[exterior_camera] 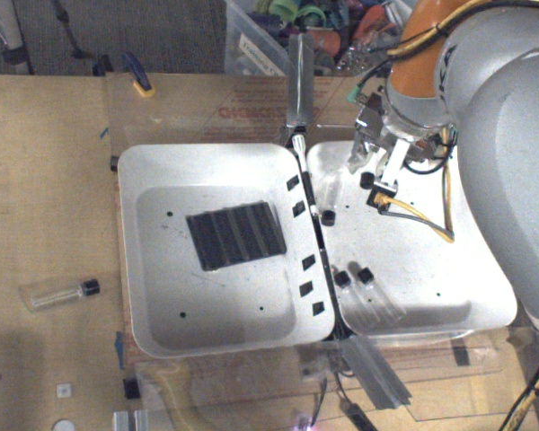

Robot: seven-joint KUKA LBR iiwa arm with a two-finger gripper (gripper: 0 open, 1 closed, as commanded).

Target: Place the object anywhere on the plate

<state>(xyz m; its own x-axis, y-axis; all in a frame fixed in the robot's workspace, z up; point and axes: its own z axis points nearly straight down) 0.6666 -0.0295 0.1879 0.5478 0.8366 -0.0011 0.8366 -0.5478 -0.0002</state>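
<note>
- The gripper hangs low over the back of the right bin; whether it is clenched or released cannot be told, and nothing is seen in its grasp.
- Just to its left, a clear vial with a black cap lies against the divider. It is probably the object to move.
- Two vials lie nearer the front of the same bin.
- The dark ridged plate sits mid-floor in the left bin, bare.
- The step in hand looks like the pick. Clear plastic beside a wall is hard to grip, so the approach should come down square over the vial's body, clear of the divider, before carrying left.
- A spare vial lies out on the bench.
</note>
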